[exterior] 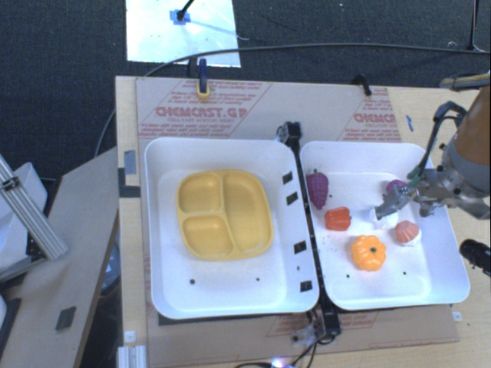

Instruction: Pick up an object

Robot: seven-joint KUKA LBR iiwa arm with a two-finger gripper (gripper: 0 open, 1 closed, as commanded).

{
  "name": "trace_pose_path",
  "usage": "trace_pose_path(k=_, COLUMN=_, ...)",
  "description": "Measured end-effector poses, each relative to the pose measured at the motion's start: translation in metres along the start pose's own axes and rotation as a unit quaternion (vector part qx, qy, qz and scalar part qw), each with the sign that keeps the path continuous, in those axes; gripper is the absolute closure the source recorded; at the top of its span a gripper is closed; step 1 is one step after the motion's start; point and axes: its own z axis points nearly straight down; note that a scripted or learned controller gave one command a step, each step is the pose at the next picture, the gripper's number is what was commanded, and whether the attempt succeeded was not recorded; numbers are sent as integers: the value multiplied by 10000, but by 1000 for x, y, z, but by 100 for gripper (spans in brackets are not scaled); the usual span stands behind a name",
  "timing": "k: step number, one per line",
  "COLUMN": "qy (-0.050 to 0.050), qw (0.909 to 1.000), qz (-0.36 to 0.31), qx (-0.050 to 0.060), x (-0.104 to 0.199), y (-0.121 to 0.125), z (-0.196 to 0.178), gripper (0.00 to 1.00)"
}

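The right bin [437,282] holds several small toy foods. A dark purple fruit [317,188] lies near its left wall, with a red pepper [337,218] just below it to the right. An orange pumpkin [368,252] sits in the middle front. A pink and white piece [407,232] lies to the pumpkin's upper right. My gripper [390,203] reaches in from the right and hangs low over the bin, just above the pink piece. A small magenta object [396,185] shows partly behind it. Nothing is visibly held.
The left bin [165,282] holds a yellow divided plate [224,213]. A black hinge strip [301,205] runs between the two bins. The grey arm with its orange band [469,148] stands over the right bin's right edge.
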Motion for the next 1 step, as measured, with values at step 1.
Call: trace_pose_path(k=1, qy=-8, qw=10000, qz=-14, qx=-51, x=0, y=2, z=-5, gripper=0)
